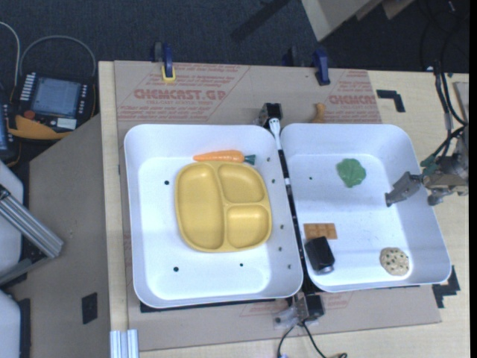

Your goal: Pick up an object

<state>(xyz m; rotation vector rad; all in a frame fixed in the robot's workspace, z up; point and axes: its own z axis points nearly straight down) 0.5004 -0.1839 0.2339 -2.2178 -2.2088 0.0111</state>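
Gripper (396, 194) at right bin (373, 134) rim, finger state unclear; bench board (246, 80) reads "CHEMCAST GP"

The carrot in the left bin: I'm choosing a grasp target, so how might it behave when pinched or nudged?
The carrot looks long and round-bodied, so a sideways nudge would probably roll it. It lies against the yellow tray's top edge, which may block one finger. It looks like smooth plastic, so likely stiff, light and somewhat slippery.

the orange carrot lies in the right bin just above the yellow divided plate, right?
Not quite: the camera view shows the orange toy carrot in the left white bin, not the right one. It does lie just above the yellow divided plastic plate.
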